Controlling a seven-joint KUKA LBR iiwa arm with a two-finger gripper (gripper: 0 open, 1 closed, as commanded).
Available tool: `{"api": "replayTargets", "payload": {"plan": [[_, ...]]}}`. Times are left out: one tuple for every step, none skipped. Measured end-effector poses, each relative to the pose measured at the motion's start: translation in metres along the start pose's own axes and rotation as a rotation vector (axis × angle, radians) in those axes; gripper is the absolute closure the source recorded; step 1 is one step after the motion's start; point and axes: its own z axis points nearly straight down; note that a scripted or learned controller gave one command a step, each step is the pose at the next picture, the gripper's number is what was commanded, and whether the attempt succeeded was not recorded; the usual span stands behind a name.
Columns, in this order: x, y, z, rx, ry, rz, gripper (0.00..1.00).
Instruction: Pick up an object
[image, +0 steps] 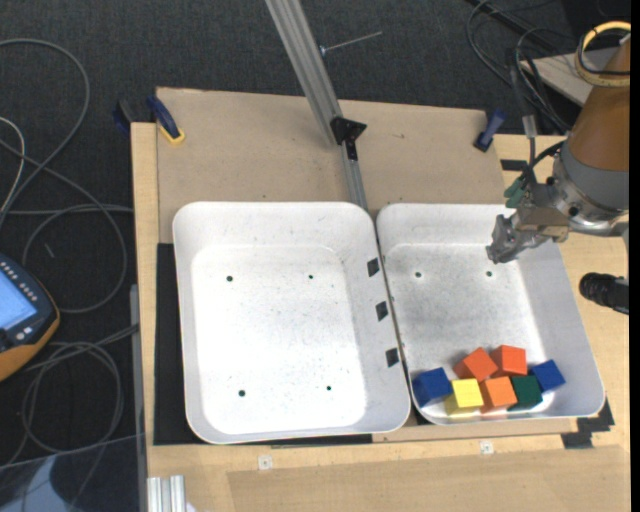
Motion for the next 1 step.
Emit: {"api": "replayTargets", "payload": {"plan": [[0.0568, 0.0191, 0.0098, -0.001, 0.000, -0.002, 1.00]]}}
